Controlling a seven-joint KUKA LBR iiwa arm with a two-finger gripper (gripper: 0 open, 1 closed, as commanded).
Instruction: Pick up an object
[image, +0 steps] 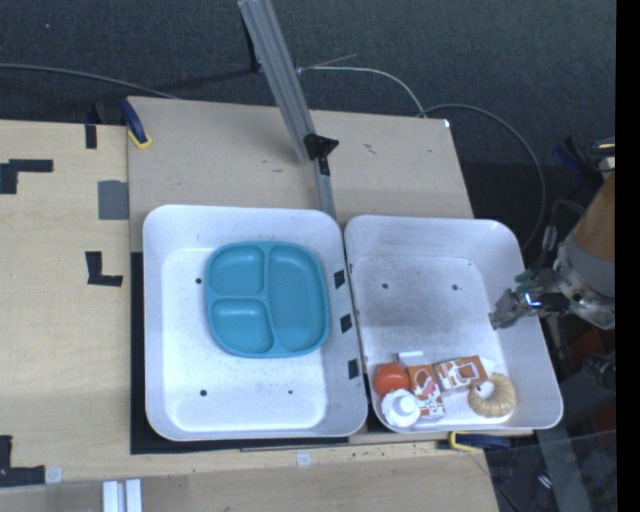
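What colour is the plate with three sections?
Light blue. The plate shows in the camera view, in the left bin.

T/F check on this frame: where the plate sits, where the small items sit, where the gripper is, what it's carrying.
1. The blue divided plate lies in the left bin. True.
2. The ring-shaped pastry lies in the left bin. False: right bin, near corner.
3. The gripper carries the pastry. False: nothing shows between its fingers.
4. The gripper is over the right bin's right edge. True.
5. The orange item sits on the plate. False: right bin.
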